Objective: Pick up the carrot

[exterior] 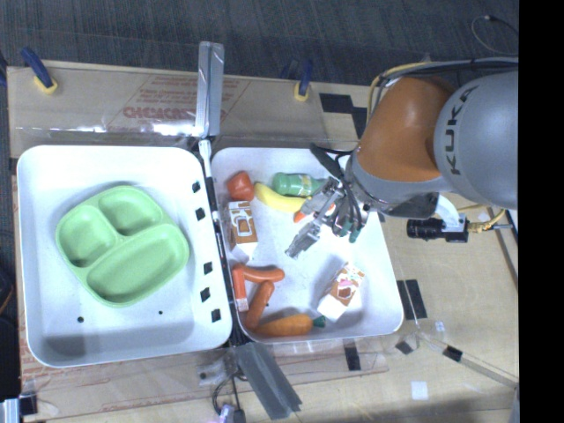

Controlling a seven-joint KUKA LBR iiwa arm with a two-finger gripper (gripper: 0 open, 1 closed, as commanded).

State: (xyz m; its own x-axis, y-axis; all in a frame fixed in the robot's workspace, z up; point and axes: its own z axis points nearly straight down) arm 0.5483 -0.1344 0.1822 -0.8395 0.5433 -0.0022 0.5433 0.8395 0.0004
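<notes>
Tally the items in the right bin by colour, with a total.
Orange or red: 4 (carrot, two sausages, tomato-like piece)
Yellow: 1 (banana)
Green: 1 (bottle)
Boxes with mixed print: 2
Total: 8

White letters "KU" are showing on the grey arm (480, 139), just right of its orange band (401, 135); nothing else reads clearly.

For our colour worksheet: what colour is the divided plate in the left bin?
Light green. The plate shows best in the camera view, looking down on the bins.
</notes>
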